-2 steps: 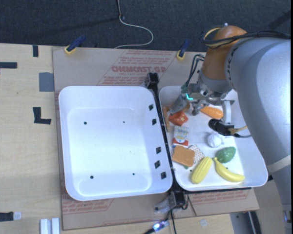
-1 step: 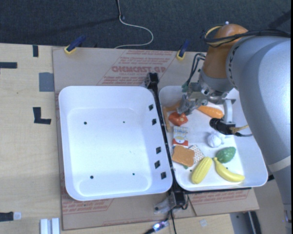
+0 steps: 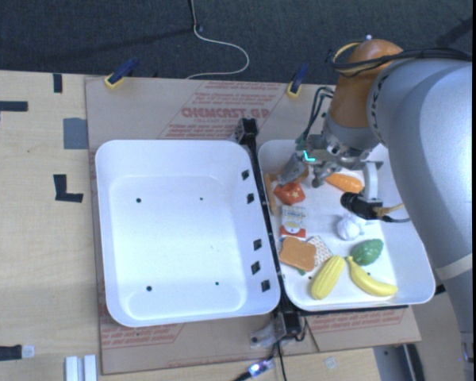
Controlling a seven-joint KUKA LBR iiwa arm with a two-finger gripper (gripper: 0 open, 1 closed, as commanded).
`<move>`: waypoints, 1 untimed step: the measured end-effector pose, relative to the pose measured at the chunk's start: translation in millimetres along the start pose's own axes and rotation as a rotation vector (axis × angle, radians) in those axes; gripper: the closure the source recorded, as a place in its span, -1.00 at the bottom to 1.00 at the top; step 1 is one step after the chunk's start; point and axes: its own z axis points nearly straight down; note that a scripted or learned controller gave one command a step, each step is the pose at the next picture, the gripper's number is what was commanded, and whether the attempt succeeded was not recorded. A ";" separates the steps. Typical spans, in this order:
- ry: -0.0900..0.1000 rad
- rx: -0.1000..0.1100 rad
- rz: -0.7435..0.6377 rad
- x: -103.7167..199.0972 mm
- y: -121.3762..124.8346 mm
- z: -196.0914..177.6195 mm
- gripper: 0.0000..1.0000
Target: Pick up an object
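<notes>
Grey arm reaching down into the right-hand bin point(image 3: 416, 292), its gripper point(image 3: 311, 165) low at the far end among the toy food.

Just below the gripper, toward the divider, sits a red tomato-like piece point(image 3: 289, 192); an orange carrot point(image 3: 345, 182) lies just beside it on the other side. From here I cannot tell how the gripper is set. Farther toward the near rim lie a corn cob point(image 3: 328, 276) and a banana point(image 3: 371, 280).

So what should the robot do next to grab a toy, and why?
Probably lower a little straight down. The gripper hangs at the top of the right bin, just above the red toy and beside the orange carrot, and nothing shows between its fingers yet.
</notes>
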 end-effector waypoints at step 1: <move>0.001 0.005 -0.001 0.3 -1.0 -6.9 1.00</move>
